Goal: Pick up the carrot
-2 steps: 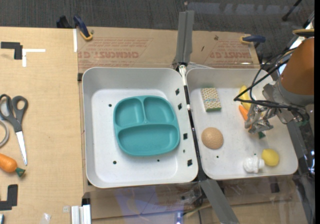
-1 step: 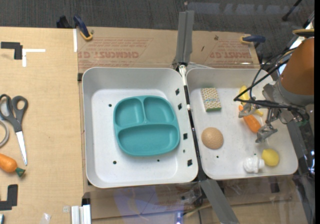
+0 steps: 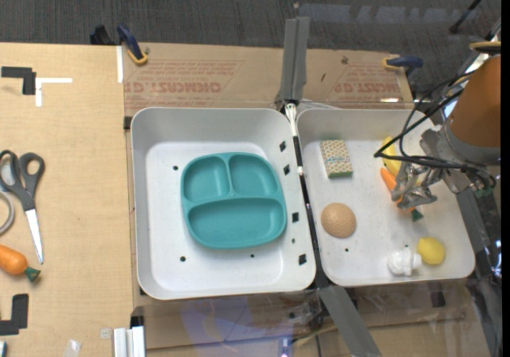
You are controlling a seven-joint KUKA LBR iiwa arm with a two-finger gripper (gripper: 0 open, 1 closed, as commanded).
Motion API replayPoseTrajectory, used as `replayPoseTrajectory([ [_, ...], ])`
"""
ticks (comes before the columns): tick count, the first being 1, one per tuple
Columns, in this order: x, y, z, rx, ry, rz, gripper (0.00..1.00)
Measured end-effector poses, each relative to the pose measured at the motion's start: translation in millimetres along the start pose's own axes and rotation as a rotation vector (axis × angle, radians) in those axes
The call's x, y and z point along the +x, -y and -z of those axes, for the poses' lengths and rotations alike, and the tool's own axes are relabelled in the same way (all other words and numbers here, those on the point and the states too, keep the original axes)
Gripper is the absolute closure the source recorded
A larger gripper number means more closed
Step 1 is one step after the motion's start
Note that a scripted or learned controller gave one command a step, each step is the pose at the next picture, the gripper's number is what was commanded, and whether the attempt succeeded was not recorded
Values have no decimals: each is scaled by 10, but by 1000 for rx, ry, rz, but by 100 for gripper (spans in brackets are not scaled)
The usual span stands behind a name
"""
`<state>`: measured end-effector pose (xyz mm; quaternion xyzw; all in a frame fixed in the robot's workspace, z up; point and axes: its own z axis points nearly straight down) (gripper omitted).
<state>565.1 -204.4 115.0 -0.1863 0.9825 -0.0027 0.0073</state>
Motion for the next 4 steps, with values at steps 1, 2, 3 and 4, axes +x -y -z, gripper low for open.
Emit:
replayPoseTrajectory([
  [1,-1,-1,0,0,0,0,0],
  [2,-51,-64,-215,-7,-9,4,0],
  [3,-74,-62,-107,-3,-4,6,100],
  [4,-188,-608,449,-7,-8,-11,100],
])
